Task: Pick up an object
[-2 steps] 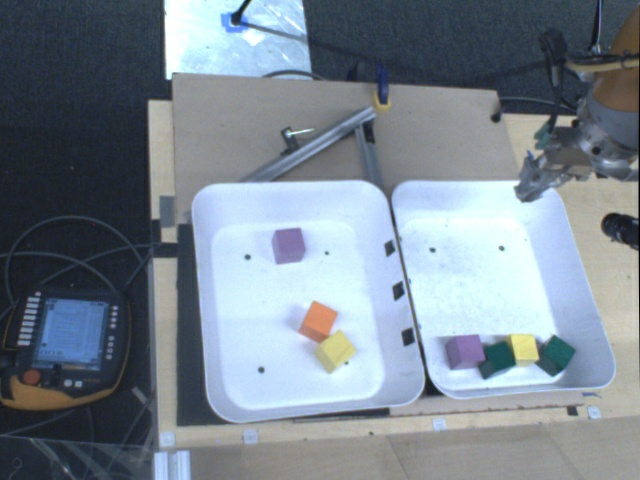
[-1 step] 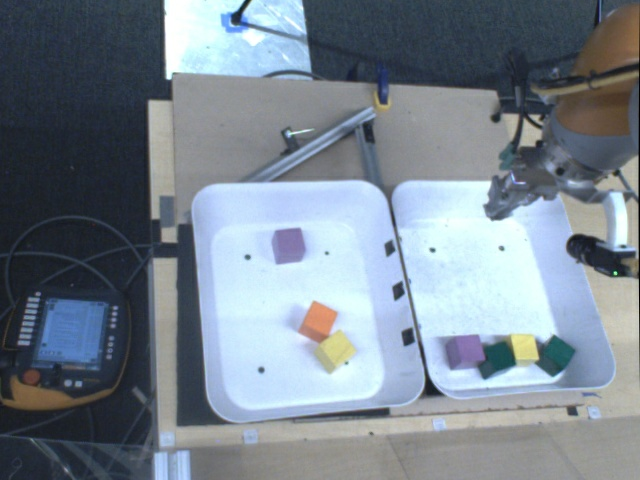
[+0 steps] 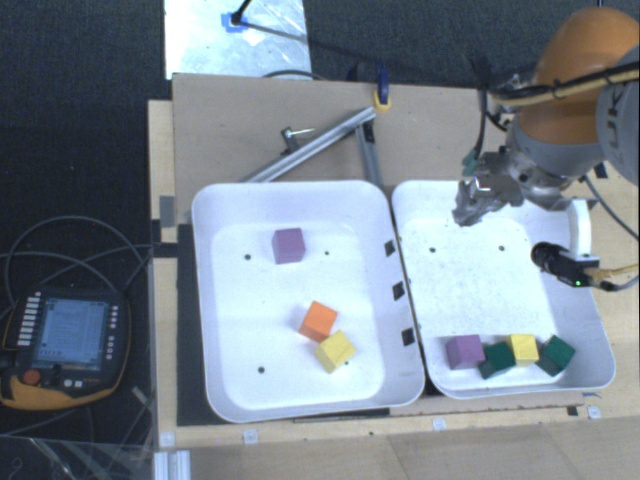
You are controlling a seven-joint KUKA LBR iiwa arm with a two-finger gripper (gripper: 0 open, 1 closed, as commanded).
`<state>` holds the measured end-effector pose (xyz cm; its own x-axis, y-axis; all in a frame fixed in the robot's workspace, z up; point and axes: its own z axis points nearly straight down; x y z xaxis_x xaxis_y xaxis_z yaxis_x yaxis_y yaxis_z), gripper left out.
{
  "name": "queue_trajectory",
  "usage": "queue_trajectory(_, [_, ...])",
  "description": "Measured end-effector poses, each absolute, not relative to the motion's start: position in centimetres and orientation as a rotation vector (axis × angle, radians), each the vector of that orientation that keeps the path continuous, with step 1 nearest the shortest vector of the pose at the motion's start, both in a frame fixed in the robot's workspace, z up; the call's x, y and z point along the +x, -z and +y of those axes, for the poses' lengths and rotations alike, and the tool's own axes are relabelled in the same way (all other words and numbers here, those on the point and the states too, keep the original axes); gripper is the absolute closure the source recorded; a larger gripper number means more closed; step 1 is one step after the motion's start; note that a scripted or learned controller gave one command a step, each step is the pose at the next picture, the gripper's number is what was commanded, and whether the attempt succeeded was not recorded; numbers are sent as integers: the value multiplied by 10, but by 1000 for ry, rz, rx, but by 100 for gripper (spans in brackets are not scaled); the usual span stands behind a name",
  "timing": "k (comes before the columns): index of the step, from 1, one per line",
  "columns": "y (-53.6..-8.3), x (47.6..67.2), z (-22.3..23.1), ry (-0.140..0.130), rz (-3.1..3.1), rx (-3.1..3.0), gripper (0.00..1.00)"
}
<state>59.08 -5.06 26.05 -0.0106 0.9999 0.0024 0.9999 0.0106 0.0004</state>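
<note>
The left bin [image 3: 215, 298] holds a purple cube [image 3: 288, 245] near its back, with an orange cube [image 3: 318, 319] and a yellow cube [image 3: 336, 350] touching each other lower down. Along the front of the right bin [image 3: 470, 268] sit a purple cube [image 3: 464, 350], a dark green cube [image 3: 495, 359], a yellow cube [image 3: 523, 347] and another green cube [image 3: 556, 353]. My gripper [image 3: 470, 211] hangs over the back left part of the right bin, far from all the cubes, with nothing seen between its fingers.
A metal bar [image 3: 310, 143] lies slanted on the brown board behind the left bin. A teach pendant [image 3: 62, 343] with cables rests on the floor at left. Black clips [image 3: 398, 290] join the two bins.
</note>
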Motion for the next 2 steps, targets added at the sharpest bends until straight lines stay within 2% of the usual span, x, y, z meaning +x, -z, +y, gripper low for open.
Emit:
queue_trajectory(1, [-260, 572, 3, 3, -2232, -2208, 100])
queue_trajectory(2, [-245, 566, 62, 3, -2232, -2207, 100])
